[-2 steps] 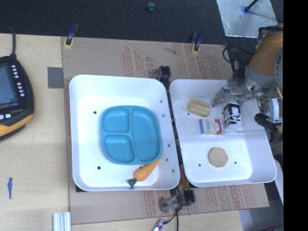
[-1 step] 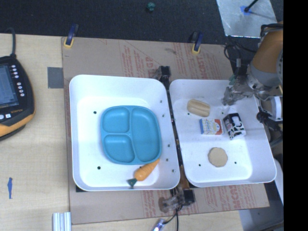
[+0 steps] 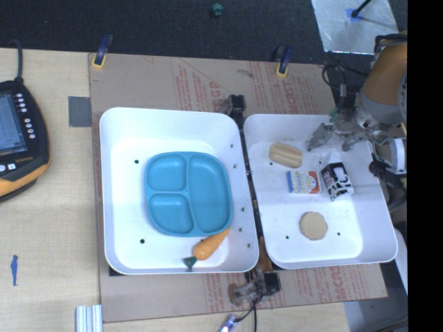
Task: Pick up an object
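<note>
Gripper (image 3: 334, 135): upper right of the frame, over the right bin's far edge, fingers splayed apart, nothing between them.
Right bin (image 3: 387, 244): holds a tan bread roll (image 3: 286, 155), a small blue-and-white carton (image 3: 303, 182), a black-and-white packet (image 3: 337, 181), and a round cookie (image 3: 313, 225).
Left bin (image 3: 111, 185): blue divided plate (image 3: 188, 193) in the middle, carrot (image 3: 208, 246) at its lower edge.

Light wood bench (image 3: 48, 227) carries a brown cardboard sheet (image 3: 173, 81), held at its far edge by two clamps, at 11 o'clock (image 3: 102, 50) and 1 o'clock (image 3: 281, 60). Dark carpeted floor (image 3: 138, 9) lies beyond, at 12 o'clock. A handheld control pendant (image 3: 17, 137) rests at 9 o'clock. Lighting even.
</note>
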You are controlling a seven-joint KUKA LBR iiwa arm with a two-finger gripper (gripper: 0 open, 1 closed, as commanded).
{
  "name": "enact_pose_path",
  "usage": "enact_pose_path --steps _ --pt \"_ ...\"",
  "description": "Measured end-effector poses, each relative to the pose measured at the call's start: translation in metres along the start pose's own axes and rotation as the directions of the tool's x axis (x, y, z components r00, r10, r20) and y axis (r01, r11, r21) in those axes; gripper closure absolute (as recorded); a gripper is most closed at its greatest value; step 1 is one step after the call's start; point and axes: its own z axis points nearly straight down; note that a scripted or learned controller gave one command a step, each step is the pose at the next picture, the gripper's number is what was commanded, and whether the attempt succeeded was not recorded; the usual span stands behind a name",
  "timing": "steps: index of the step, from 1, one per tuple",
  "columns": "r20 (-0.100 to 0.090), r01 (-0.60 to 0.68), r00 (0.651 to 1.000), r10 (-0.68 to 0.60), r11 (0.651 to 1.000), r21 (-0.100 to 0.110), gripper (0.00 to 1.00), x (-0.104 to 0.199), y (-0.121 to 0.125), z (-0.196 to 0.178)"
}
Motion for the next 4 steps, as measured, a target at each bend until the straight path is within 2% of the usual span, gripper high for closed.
enact_pose_path --steps 1,2,3,4 --pt "0.0 -0.002 1.0 0.002 1.0 0.004 0.0 0.001 -0.036 0.012" --pt "0.0 -0.002 1.0 0.002 1.0 0.005 0.0 0.002 -0.041 0.012" --pt "0.0 -0.003 1.0 0.003 1.0 0.002 0.0 0.001 -0.024 0.012" --pt "0.0 -0.002 1.0 0.002 1.0 0.003 0.0 0.002 -0.059 0.012"
